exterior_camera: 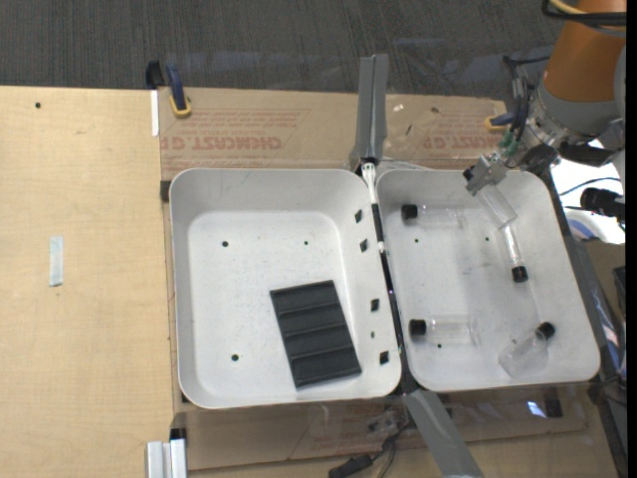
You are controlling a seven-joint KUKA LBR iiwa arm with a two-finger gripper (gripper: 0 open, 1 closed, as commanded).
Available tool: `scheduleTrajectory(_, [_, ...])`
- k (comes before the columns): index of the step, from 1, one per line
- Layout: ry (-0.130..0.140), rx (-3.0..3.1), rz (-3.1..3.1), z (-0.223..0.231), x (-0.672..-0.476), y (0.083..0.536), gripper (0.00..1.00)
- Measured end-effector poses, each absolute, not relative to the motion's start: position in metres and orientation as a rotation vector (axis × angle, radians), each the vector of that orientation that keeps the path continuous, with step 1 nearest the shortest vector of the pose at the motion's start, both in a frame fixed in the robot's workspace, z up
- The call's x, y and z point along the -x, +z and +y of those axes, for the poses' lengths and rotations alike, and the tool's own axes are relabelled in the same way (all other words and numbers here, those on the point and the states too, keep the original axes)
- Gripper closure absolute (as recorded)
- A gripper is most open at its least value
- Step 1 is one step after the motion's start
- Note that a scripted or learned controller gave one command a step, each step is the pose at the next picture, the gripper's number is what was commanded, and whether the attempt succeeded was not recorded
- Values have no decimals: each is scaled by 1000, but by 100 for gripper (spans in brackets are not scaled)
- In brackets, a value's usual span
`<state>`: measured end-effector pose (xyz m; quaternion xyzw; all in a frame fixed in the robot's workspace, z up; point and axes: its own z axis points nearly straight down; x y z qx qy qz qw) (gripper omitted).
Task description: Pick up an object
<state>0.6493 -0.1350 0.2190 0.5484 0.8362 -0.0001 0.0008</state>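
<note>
- Bench [80, 217]: bare wood to the left of the bins; a small pale strip [56, 262] lies on it, well apart from them.
- Cardboard sheet [259, 137] with red print lies behind the bins; a clamp [174, 93] sits at its left corner.
- Grey divider bar [372, 108] stands upright between the bins at the back edge.
- Left bin [199, 197]: one dark ribbed block [316, 333], lying flat near the front, slightly turned.
- Right bin [557, 217]: several clear tubes with black caps, hard to make out; one [510, 247] near the right wall, one [438, 330] at the front left, one [528, 349] at the front right, one [428, 212] at the back left.
- Gripper [485, 175] sits over the back rim of the right bin, arm [582, 58] above it; jaw gap cannot be told, nothing seen between them.
</note>
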Motion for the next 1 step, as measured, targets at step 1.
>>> scheduleTrajectory(1, [0,-1722,2626,-113,-659,227,100])
